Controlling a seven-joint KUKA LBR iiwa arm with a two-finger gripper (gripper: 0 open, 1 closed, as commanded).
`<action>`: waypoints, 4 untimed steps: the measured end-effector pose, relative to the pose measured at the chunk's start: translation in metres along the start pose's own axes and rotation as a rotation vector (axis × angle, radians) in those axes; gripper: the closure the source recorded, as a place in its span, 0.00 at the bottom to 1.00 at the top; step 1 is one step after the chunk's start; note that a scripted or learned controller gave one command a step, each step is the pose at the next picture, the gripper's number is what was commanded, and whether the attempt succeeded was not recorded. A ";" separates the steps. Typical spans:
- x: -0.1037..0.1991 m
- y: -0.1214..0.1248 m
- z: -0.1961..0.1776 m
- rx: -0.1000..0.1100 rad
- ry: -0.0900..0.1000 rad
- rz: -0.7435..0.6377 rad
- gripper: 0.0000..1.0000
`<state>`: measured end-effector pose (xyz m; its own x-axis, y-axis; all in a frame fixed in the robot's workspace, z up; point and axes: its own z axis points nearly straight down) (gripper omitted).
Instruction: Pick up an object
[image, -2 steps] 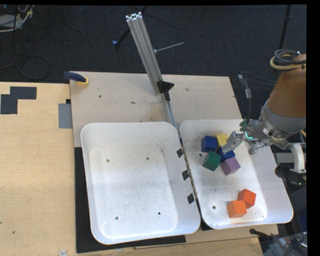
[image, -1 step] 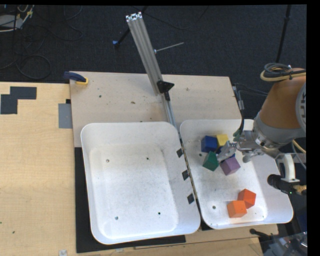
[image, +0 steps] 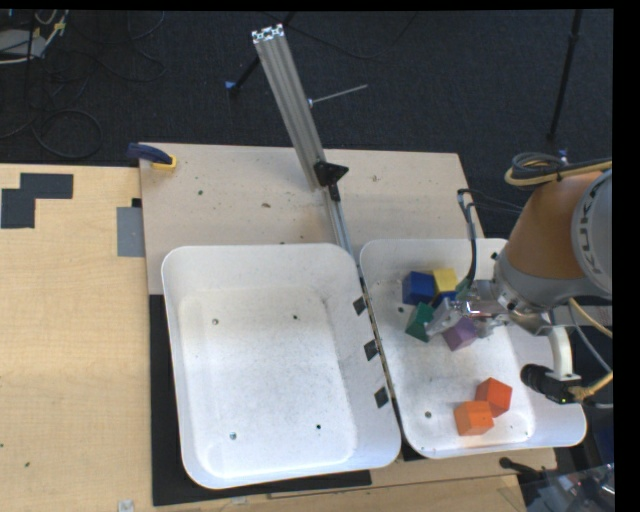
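**Gripper lowered among the blocks in the right bin**

Two white bins are seen side by side on the table (image: 250, 190). The left bin (image: 262, 365) carries no blocks; the objects are all gathered in the right bin (image: 545, 425). A blue block (image: 419, 287) and a yellow block (image: 445, 279) lie touching near the far part of that bin, with a green block (image: 420, 320) just beside and below them. A purple block (image: 459, 334) lies next to the green one. Two orange blocks (image: 484, 405) rest together near the front of the bin, well apart from the cluster.

The arm (image: 555, 240) is brought in from the right, and the gripper (image: 468, 312) is placed low over the cluster, just beside the purple and green blocks. Whether the jaws are spread or pressed together cannot be told, since the metal parts merge with the blocks under them. No block is seen lifted or clearly pinched.

The step in hand is judged to be the reach or the grasp attempt on the cluster, most likely on the purple block. For the next move, a firm closure around one block would be called for, followed by a straight lift. Because the blocks are crowded, a neighbour could be nudged or a corner pinched badly, so the grip may slip.
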<state>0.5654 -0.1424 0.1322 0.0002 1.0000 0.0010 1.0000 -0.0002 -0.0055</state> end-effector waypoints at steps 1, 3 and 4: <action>-0.003 0.007 0.011 -0.029 -0.010 0.001 0.00; -0.011 0.002 -0.045 -0.007 -0.001 0.007 1.00; -0.012 -0.007 -0.101 -0.009 -0.002 0.002 1.00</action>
<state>0.5585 -0.1550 0.2337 0.0024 1.0000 -0.0008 1.0000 -0.0024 0.0032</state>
